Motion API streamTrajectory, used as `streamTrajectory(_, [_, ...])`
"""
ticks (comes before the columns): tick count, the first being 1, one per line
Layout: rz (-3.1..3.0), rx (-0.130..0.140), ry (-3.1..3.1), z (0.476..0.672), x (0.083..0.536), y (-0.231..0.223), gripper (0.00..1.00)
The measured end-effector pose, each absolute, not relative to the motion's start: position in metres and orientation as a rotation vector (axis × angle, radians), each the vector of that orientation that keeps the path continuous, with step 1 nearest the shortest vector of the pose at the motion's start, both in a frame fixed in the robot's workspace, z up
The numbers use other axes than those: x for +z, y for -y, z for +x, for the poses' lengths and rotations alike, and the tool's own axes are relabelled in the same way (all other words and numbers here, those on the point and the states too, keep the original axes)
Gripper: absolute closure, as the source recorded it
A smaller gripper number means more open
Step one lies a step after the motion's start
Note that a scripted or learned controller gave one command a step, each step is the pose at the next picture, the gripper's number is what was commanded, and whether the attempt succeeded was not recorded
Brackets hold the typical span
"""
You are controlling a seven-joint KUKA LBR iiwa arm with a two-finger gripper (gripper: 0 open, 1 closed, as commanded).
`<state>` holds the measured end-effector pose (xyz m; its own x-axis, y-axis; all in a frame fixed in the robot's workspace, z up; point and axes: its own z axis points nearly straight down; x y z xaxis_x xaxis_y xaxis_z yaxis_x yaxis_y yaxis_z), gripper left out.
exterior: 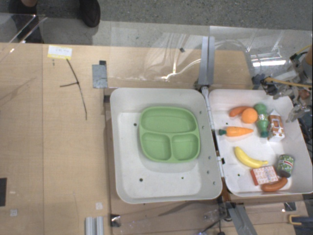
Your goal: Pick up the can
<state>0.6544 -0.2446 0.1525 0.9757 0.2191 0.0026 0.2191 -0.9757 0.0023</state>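
Note:
The can [285,164] is small and dark green with a red and white label. It stands near the front right corner of the right bin [230,180], between a yellow banana [249,158] and the bin's right wall. My gripper [300,110] shows as blurred grey parts at the view's right edge, over the far right side of that bin. It is well behind the can and apart from it. Nothing is visibly held.
Around the can lie a red patterned box [264,174] and a red sausage [275,184]. Further back are a carrot [237,131], an orange [249,115], a green bottle [263,121] and a small carton [277,126]. The left bin [122,146] holds a green divided plate [169,133].

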Motion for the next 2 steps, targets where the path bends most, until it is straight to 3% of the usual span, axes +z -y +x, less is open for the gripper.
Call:
streamTrajectory(1, [3.113, 0.012, -0.374, 0.6565, 0.1668, 0.2441, 1.00])
streamTrajectory(2, [3.113, 0.011, -0.374, 0.6564, 0.1663, 0.2440, 0.00])
